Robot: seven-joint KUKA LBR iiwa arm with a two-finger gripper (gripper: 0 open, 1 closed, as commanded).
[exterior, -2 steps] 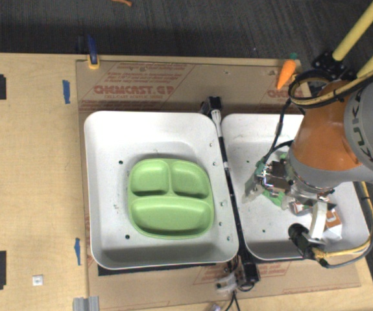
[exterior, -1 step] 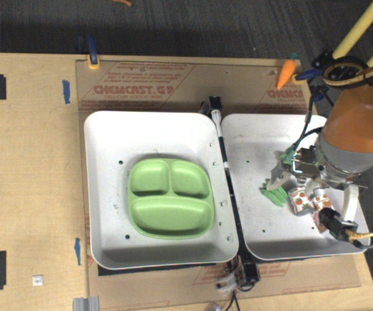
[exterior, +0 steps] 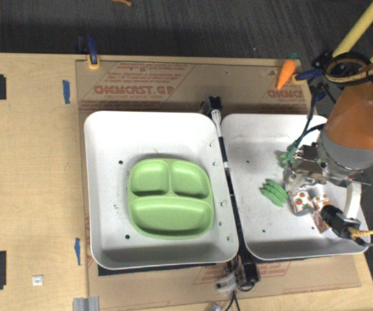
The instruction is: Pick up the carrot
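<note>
Carrot lies outside bins, on bench behind right bin. My gripper hangs over green piece; finger state unclear. Next: reach back toward carrot.

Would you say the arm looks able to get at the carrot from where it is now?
Probably yes, though uncertain. The carrot lies uncovered on the cardboard just beyond the far rim of the right bin, and the arm is over that bin. A blue clamp sits close beside it.
</note>
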